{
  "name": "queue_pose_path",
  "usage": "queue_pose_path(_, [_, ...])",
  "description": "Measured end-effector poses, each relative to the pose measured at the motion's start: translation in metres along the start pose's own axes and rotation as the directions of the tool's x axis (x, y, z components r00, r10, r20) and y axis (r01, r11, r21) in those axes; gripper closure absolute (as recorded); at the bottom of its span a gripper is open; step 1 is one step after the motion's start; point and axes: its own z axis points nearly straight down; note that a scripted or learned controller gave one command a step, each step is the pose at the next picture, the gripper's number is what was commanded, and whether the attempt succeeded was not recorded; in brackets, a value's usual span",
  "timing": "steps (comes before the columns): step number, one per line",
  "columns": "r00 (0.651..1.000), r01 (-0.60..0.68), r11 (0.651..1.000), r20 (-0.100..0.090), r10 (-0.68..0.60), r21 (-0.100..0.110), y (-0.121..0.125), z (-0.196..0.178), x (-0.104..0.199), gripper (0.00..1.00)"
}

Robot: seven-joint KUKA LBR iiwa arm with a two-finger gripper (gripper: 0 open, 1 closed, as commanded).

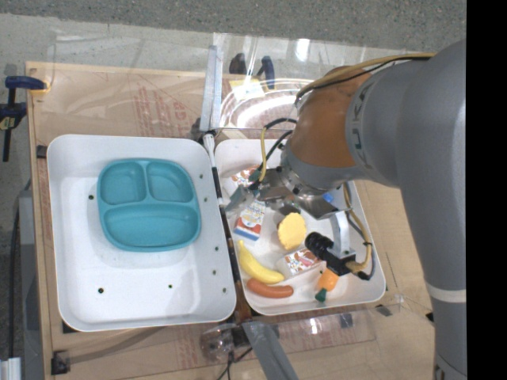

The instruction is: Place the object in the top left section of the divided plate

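Observation:
A teal divided plate [148,204] lies in the left white bin [71,291], with its top left section [122,185] bare. My gripper [244,195] is low over the upper left part of the right bin [372,279], close to the wall between the bins. It hangs just above a small red, white and blue carton [249,222]. The grey and orange wrist hides much of what lies beneath it.
The right bin also holds a yellow lemon-like toy [291,230], a banana [260,267], a red sausage [269,290], a carrot [326,282] and a second small carton [301,261]. A black part with cables [333,252] hangs off the wrist over these.

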Motion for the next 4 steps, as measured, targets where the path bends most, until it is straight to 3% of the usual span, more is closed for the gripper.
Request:
queue_pose_path(1, [0.998, -0.064, 0.998, 0.000, 0.064, 0.001, 0.057, 0.002, 0.046, 1.00])
queue_pose_path(2, [0.999, 0.039, 0.999, 0.000, -0.039, -0.001, 0.085, 0.003, 0.099, 1.00])
queue_pose_path(3, [0.998, -0.062, 0.998, 0.000, 0.062, -0.001, 0.115, -0.046, 0.164, 1.00])
queue_pose_path(4, [0.998, 0.059, 0.998, 0.000, -0.059, 0.001, 0.111, 0.002, 0.204, 1.00])
